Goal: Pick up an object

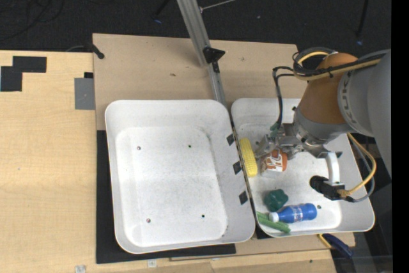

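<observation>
Claw (276, 145) low in right bin (358, 217), directly over orange-white carton (275, 163), yellow corn (248, 156) just left. Grip state: cannot tell. Blue bottle (295, 213) nearer.

White bins: two were on the table, a left bin (121, 118) and a right bin (358, 217).
Yellow corn cob (248, 156): one.
Orange and white carton (275, 163): one.
Dark green object (276, 199): one.
Blue bottle (295, 213): one.
Light green item (271, 225): one.
</observation>
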Controlling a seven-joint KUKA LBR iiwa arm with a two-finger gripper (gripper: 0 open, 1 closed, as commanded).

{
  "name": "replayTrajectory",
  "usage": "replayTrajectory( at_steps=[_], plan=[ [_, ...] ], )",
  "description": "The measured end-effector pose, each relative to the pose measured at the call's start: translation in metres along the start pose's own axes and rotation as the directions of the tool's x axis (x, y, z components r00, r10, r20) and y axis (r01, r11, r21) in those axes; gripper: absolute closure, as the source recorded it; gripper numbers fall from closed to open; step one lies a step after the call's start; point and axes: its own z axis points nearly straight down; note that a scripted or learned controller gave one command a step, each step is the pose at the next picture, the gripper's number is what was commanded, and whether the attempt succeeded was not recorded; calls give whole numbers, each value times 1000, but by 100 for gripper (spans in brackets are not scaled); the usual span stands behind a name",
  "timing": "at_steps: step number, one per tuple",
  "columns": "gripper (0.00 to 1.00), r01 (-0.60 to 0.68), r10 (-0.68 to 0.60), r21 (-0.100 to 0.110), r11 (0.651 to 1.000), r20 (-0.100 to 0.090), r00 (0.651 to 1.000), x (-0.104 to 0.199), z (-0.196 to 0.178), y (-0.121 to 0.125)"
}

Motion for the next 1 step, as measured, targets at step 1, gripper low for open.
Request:
replayTrajectory(
  at_steps=[1],
  plan=[
    [100, -7, 7, -2, 1000, -1, 1000, -1, -11, 0]
  ],
)
